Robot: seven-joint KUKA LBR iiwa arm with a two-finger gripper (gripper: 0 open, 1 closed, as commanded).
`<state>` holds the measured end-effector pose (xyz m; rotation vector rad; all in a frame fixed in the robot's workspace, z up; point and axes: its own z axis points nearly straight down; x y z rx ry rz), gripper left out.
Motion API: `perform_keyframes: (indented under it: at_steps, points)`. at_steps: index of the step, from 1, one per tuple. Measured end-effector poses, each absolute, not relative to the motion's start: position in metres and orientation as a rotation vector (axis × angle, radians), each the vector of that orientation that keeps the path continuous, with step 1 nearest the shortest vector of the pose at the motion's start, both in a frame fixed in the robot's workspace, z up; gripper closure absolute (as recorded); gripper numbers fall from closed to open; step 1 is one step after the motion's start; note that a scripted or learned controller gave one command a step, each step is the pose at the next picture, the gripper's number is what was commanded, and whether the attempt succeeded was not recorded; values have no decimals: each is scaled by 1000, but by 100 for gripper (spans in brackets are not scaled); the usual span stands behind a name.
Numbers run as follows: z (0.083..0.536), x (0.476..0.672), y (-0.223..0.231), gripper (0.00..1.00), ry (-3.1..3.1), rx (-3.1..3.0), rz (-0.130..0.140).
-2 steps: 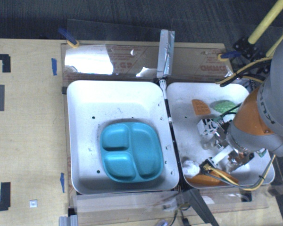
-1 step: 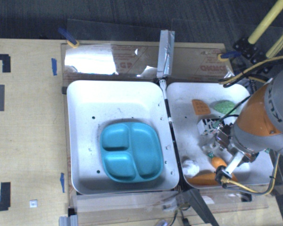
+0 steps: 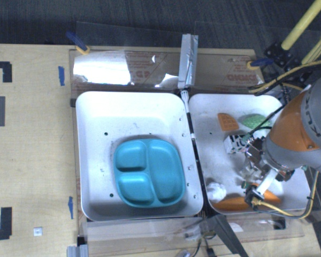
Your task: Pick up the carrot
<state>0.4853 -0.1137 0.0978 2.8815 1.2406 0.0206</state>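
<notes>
A: Camera view, largest first: left bin [image 3: 96,122] with teal divided plate [image 3: 148,171]; right bin [image 3: 203,122], lower right of frame. Carrot [image 3: 232,202]?

B: Along the right bin's bottom edge, long axis left-right, white lump [image 3: 215,190] beside its left end.

A: Arm pose?

B: Wrist slanted down-left; gripper [image 3: 252,197] just above the carrot's right end. Grip state impossible to tell.

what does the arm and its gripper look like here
The arm is grey with a broad orange band above the wrist. Dark cables run along it. The gripper is a cluster of small metal parts with a white piece near the tip.
</notes>
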Motion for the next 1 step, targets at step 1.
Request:
perform_keyframes:
  at_steps: [1]
  points:
    - [233, 480, -163, 100, 320, 3125, 0]
